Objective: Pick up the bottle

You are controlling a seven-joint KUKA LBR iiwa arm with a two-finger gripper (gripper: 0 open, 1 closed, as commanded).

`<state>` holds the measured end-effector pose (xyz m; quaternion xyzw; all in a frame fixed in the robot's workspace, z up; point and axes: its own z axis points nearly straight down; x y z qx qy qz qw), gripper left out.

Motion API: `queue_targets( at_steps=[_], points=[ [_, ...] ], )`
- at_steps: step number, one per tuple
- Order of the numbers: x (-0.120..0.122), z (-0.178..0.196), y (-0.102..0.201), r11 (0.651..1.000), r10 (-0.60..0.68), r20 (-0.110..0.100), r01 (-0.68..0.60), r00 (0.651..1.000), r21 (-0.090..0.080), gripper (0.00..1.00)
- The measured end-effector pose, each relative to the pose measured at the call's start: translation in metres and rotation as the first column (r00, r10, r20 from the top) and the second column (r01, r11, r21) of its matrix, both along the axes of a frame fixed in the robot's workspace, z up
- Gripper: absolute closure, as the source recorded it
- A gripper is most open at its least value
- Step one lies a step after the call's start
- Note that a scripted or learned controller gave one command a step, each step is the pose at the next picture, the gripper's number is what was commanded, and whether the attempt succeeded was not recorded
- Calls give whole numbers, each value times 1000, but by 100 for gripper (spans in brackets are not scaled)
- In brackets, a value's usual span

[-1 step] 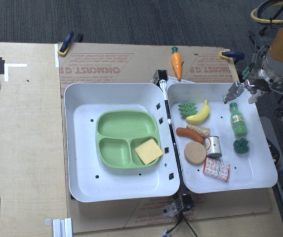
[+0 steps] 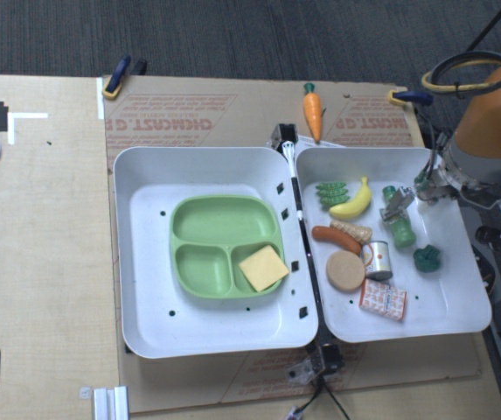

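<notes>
A: In the right-hand white plastic bin (image 2: 460,309), near its upper right, lies the small green bottle with a pale cap (image 2: 399,226) — the grey two-finger gripper (image 2: 400,201) sits right over its upper end.

B: Pinching it?

A: Can't tell from this angle. The bottle's long axis runs roughly up the bin, slightly tilted, directly beneath the gripper.

B: Neighbours?

A: A dark green broccoli-like toy (image 2: 426,257) just beside, a yellow toy banana (image 2: 353,202) to the left.
</notes>
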<state>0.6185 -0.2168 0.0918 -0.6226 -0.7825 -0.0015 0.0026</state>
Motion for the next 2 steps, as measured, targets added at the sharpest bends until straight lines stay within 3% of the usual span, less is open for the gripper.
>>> queue_targets(
  at_steps=[1,2],
  points=[
    [0,11,-2,1000,-1,3,1,1000,-6,100],
    [1,117,95,1000,-2,3,2,1000,-7,100]
  ],
)
